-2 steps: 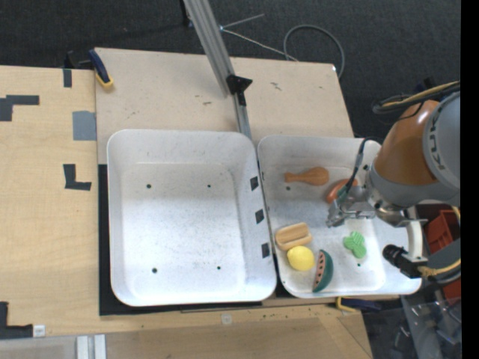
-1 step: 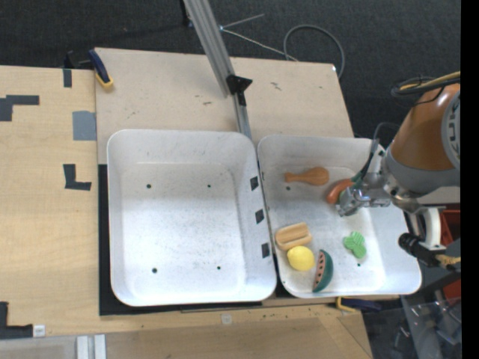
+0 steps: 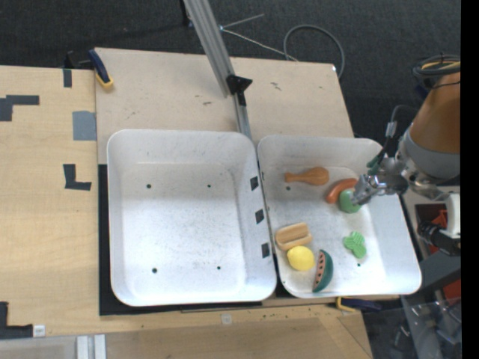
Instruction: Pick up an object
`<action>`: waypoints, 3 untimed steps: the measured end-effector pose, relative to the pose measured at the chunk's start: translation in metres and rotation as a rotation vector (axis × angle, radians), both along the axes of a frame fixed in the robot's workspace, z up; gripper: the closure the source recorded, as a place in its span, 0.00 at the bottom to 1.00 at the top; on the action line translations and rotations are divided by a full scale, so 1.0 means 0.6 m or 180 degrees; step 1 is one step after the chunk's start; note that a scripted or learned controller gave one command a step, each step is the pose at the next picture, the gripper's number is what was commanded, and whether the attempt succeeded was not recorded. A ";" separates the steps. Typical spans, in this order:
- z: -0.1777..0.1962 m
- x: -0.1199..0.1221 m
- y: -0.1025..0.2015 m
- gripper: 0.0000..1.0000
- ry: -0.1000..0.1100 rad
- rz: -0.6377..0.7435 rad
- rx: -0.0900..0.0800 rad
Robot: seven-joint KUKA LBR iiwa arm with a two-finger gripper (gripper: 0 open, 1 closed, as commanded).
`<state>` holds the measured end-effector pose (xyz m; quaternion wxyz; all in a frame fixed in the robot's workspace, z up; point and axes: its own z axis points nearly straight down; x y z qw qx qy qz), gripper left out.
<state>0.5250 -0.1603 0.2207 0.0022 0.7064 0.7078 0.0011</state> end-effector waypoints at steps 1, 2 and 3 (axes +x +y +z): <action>0.020 0.001 0.001 1.00 0.0014 -0.0001 0.0005; 0.014 0.008 0.081 1.00 0.0021 0.0001 0.0006; 0.023 -0.009 0.156 1.00 0.0022 0.0010 0.0011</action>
